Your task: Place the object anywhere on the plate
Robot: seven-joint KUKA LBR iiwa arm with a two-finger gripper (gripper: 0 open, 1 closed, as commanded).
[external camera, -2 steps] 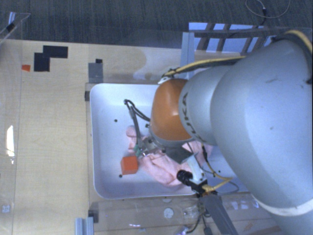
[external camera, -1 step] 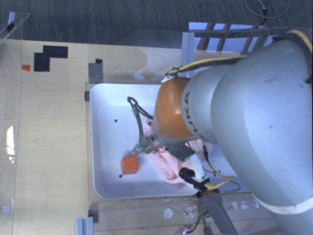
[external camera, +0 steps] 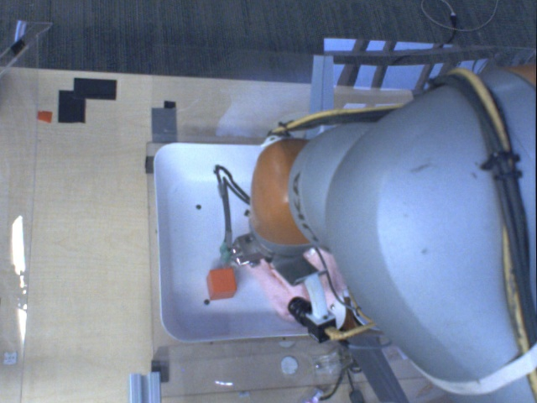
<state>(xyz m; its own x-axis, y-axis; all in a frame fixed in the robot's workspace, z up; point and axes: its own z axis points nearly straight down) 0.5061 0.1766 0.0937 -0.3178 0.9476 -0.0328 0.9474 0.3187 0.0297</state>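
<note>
An orange cube [external camera: 221, 284] lies on the floor of the left white bin [external camera: 180, 225], near its front. Just to its right, a pale pink plate [external camera: 273, 290] pokes out from under the arm, and most of it is hidden. The cube rests beside the plate's left edge, not on it. My gripper [external camera: 241, 253] hangs under the orange wrist band, just above and to the right of the cube, with a cable looping up from it. The cube looks free of the gripper.
The big grey arm body covers the right bin and the right half of the view. The bin's left wall and front rim lie close to the cube. Black and orange markers sit on the wooden bench at far left.
</note>
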